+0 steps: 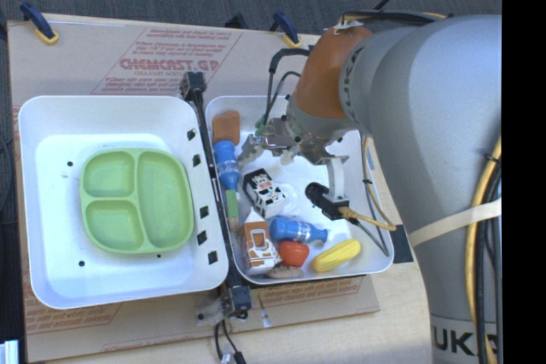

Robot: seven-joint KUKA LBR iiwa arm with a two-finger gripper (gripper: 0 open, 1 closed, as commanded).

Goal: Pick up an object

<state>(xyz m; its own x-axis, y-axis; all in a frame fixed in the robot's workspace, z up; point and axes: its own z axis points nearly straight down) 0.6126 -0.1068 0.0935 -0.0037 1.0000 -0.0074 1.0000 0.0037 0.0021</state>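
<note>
Two white bins side by side: left bin [38, 209], right bin [294, 179].

Left bin: one green plate [136, 200] with three compartments, lying flat in the middle.

Right bin: eight loose things counted.
- Along its left wall, far to near: one brown block [226, 128], one blue cylinder [224, 159], one thin green stick [232, 213].
- Middle: one black-and-white toy [264, 190].
- Near end, left to right: one orange-and-white toy car [258, 245], one red ball [294, 254], one yellow piece [337, 255].
- One blue bottle [297, 230] lies on its side, just behind the ball.

That makes two blue things and one of each other colour.

The arm reaches in from the right. The gripper [271, 141] is low over the far half of the right bin, just beside the blue cylinder and brown block, just behind the black-and-white toy. Wide or narrow: cannot tell. Whether it grips anything: cannot tell either.

A cardboard sheet [128, 64] lies under both bins. Its far edge carries one blue clamp [38, 21] at the left and a second [286, 28] further right, two in all.
</note>
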